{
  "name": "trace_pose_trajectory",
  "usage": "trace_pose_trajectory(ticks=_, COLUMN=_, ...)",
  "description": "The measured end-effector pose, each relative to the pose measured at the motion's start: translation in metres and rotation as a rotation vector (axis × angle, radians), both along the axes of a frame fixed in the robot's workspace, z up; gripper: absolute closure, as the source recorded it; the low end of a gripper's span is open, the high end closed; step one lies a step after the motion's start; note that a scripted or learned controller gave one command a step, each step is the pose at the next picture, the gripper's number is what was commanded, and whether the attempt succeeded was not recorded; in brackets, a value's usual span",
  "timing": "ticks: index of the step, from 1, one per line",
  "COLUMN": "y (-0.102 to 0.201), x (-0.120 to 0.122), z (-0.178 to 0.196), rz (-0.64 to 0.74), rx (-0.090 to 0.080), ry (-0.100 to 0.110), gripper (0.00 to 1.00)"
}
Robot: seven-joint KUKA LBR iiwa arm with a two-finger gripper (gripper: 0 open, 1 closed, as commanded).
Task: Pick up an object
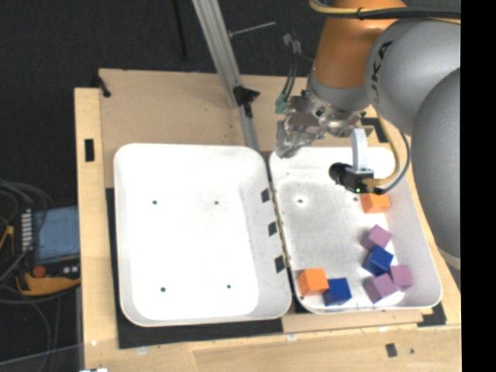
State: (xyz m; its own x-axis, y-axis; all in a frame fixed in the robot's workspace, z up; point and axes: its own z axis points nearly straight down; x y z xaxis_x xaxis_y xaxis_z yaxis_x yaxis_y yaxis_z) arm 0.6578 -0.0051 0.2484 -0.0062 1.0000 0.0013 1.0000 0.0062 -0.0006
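2 shallow white bins sit side by side on the surface [93, 208], seen from above at a slant. Left bin [194, 231]: bare white floor with a few small dark dots. Right bin [325, 208]: holds all the blocks, 7 counted.

Blocks, right bin:
- 1 orange block [375, 202] near the right wall, about mid-depth, just below a black part hanging off the wrist.
- 1 purple block [379, 236] below it, touching or nearly touching a blue block [379, 260].
- 1 purple block [401, 276] by the right wall, and another purple block [380, 287] just left of it, close together.
- 1 orange block [314, 280] at the near edge by the divider, with a blue block [337, 291] just beside it on its right.

Arm: grey, orange band above the wrist, enters from the right and reaches toward the far end of the bins. Tool [288, 147] sits over the far left corner of the right bin, right by the rim where the 2 bins meet. Well apart from every block. Nothing seen between its fingers. Open or closed: cannot tell, the fingers are small and blurred against the rim.

Metal rail [225, 60] runs diagonally from the top down to the far edge of the bins. Cables and a small box [54, 235] lie off the surface at left.
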Motion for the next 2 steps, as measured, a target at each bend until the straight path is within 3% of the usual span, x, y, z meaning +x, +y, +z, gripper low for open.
trace_pose_trajectory(ticks=1, y=0.046, x=0.012, z=0.001, rz=-0.002, rx=-0.001, ry=-0.002, gripper=1.00)
trace_pose_trajectory(ticks=2, y=0.098, x=0.001, z=-0.003, rz=0.001, rx=0.000, ry=0.000, gripper=1.00)
